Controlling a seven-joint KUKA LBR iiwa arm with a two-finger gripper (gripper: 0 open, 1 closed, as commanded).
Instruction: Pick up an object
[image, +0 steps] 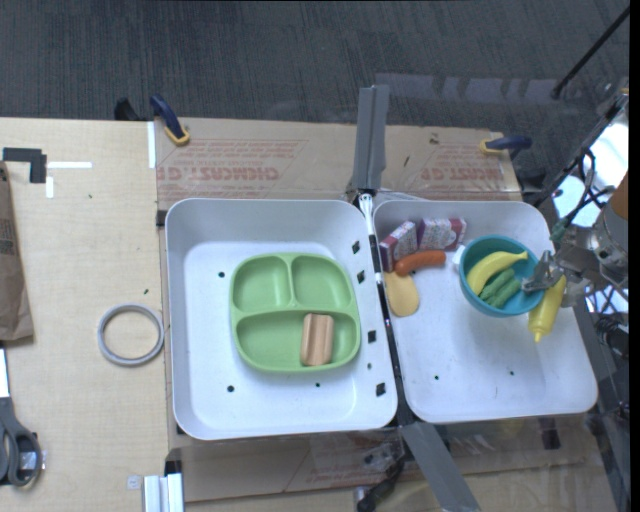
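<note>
White shallow plastic bin (500, 385), right one: blue round bowl (478, 292) near its right edge, yellow banana (495, 265) and green pods inside. Grey two-finger gripper (547, 276) at bowl's right rim, beside yellow squeeze bottle (545, 312); claw state: cannot tell. Advice: centre over one item, descend straight, avoid bowl rim.

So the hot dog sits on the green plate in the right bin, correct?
Not quite: the camera view shows the hot dog on the green plate in the left bin, not the right one.
</note>
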